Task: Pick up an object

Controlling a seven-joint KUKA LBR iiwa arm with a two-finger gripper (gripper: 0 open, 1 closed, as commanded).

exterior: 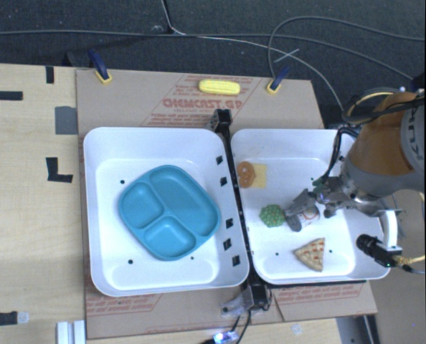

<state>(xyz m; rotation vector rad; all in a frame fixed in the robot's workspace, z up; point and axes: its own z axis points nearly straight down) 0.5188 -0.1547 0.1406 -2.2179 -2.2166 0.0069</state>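
Reaching into the right bin (342,138) from the right, my arm (385,149) has the tool (299,217) low over the bin floor, just beside the green broccoli (272,216). I cannot tell how the tool stands; it is dark and small from up here, and I see nothing clamped in it.

Candidate things all lie in this bin: the broccoli touching or nearly touching the tool tip, a pizza slice (311,254) near the front wall, and a round orange piece (247,174) on a yellow square toward the back left.

My worry is the broccoli. It looks round and light, so I judge a closing tool could nudge it toward the divider instead of catching it. The pizza slice lies flat, and a tool coming straight down might scrape the floor without getting under it.

In the left bin (98,213) lies a blue tray (168,211). Both bins rest on a cardboard sheet (127,95) clamped to the pale wooden tabletop (26,213). A yellow corn cob (219,87) lies on the cardboard behind the bins. Beyond is dark carpet (69,13) with cables across it.
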